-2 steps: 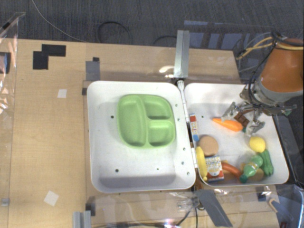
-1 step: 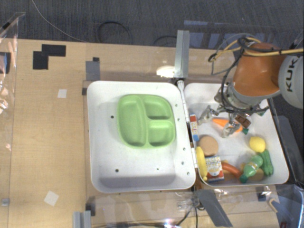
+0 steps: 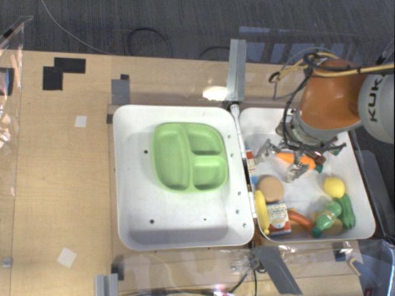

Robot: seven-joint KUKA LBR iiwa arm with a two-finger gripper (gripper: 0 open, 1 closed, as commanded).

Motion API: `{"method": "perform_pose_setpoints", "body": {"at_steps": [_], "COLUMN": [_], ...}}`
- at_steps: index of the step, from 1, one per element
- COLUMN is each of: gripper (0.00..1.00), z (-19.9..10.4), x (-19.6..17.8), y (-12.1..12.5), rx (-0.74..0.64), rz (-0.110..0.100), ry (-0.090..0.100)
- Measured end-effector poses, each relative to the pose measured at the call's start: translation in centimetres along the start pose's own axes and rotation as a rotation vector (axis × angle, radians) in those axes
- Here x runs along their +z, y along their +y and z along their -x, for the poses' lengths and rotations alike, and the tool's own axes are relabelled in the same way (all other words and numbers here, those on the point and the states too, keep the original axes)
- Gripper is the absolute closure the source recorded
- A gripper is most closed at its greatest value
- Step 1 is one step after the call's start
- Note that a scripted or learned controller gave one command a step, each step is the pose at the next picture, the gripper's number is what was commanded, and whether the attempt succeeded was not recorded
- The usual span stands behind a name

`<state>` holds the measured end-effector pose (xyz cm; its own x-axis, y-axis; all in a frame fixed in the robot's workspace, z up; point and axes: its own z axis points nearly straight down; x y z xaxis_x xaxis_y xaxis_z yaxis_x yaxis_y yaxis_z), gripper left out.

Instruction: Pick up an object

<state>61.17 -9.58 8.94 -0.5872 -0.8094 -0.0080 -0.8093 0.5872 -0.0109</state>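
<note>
My gripper [image 3: 281,159] hangs low over the back half of the right bin [image 3: 365,224], under the arm's orange band. Its two metal fingers stand apart, one at the left and one nearer the front. An orange carrot-like toy [image 3: 287,158] lies between them, and neither finger visibly presses on it. The gripper looks open. Just in front of it lies a brown round burger toy [image 3: 270,189], and a yellow lemon [image 3: 334,187] sits to the right.
Along the right bin's front lie a banana [image 3: 261,209], a juice carton [image 3: 279,219], an orange sausage shape [image 3: 300,219], a green bottle [image 3: 324,217] and a green cucumber [image 3: 347,209]. The left bin [image 3: 133,184] holds a green divided plate [image 3: 188,156].
</note>
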Motion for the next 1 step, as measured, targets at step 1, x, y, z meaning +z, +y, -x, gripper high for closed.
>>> {"method": "perform_pose_setpoints", "body": {"at_steps": [1], "gripper": [0.00], "z": [0.04], "x": [-0.01], "y": [0.07], "rx": [-0.015], "rz": [0.000], "ry": [0.000]}}
